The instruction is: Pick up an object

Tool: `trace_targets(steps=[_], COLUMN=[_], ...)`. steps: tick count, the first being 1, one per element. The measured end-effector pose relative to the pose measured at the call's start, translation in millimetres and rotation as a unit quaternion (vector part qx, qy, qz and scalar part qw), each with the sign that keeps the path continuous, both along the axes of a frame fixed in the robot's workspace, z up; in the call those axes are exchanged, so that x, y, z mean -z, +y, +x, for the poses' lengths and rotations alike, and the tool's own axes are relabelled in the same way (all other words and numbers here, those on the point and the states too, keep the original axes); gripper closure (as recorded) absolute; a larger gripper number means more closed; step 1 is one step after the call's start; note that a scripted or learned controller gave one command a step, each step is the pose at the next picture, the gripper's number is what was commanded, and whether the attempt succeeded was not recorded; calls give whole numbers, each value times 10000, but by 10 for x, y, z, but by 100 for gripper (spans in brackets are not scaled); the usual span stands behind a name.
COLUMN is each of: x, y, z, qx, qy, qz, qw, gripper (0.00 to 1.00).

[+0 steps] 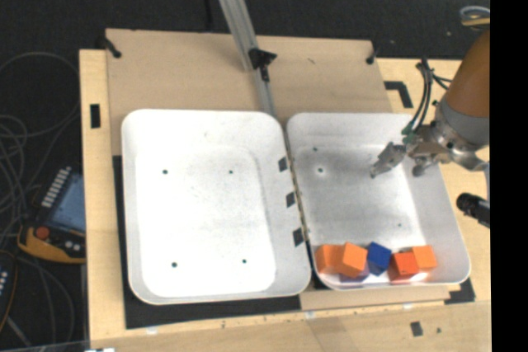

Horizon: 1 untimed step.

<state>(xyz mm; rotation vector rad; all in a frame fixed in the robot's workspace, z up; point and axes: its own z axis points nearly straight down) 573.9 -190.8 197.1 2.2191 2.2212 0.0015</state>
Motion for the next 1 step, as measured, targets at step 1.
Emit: trace_targets(steps=[1], x=[821], y=[-176], z=[30], qx=[11], qy=[35], qz=[-1], qw=[10000], gripper=[0])
